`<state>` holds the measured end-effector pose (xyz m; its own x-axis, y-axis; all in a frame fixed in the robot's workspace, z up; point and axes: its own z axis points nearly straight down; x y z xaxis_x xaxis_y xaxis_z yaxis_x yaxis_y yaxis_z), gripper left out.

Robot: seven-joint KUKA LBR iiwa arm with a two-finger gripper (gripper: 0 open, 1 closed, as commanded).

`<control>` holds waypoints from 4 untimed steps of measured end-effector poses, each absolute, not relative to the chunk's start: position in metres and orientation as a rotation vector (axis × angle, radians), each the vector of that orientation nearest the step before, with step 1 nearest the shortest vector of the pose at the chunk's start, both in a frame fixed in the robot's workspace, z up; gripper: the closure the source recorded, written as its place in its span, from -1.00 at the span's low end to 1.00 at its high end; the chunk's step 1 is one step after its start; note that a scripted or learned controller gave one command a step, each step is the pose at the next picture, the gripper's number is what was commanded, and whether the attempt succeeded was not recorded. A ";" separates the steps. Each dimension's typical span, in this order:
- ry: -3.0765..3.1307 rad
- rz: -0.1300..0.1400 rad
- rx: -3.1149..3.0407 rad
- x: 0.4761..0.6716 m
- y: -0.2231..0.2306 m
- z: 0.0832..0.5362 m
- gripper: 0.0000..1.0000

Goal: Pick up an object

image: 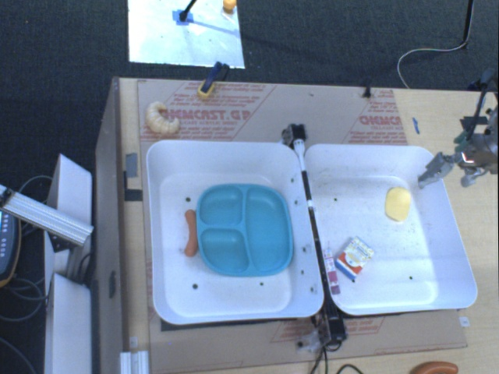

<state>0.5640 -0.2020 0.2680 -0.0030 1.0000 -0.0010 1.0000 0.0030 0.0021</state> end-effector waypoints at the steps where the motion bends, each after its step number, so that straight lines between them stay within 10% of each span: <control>1: 2.226 0.001 2.216 0.613 -0.183 0.188 -1.00; 2: 2.223 -0.001 2.221 0.602 -0.198 0.088 -1.00; 3: 2.221 0.004 2.215 0.604 -0.199 0.100 1.00; 4: 2.222 0.000 2.219 0.576 -0.207 0.097 1.00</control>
<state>0.5763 -0.2067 0.0967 -0.0013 1.0000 -0.0006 1.0000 0.0013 0.0008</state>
